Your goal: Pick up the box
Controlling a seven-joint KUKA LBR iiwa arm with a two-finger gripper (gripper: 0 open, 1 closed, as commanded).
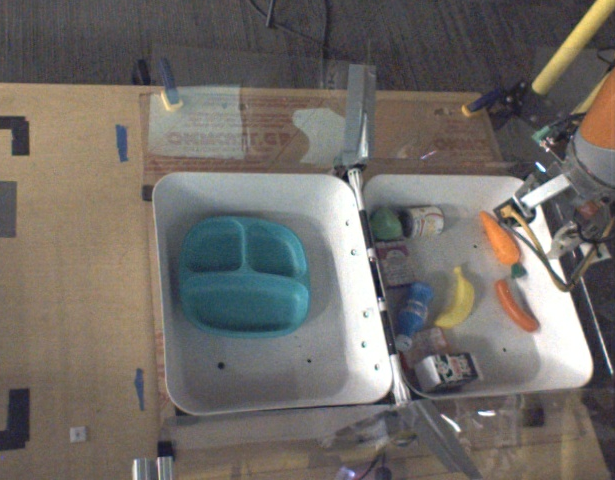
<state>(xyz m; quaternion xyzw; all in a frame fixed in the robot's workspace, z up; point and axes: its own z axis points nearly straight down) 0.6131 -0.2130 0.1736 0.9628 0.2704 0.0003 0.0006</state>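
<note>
White bins: two side by side on the surface (67,268).
Left bin (187,368): a teal divided plate (244,276) lies in it.
Right bin (547,358): holds the box (447,370) near its front left corner, a yellow banana (457,298), two carrots (500,238), a blue bottle (415,308), a can (424,221), a green ball (387,223).
Gripper (577,218): at the right bin's far right edge, well apart from the box; whether open or closed, cannot tell.

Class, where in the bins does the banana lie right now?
The banana lies mid right-hand bin in the camera view, between the blue bottle and the lower carrot.
</note>
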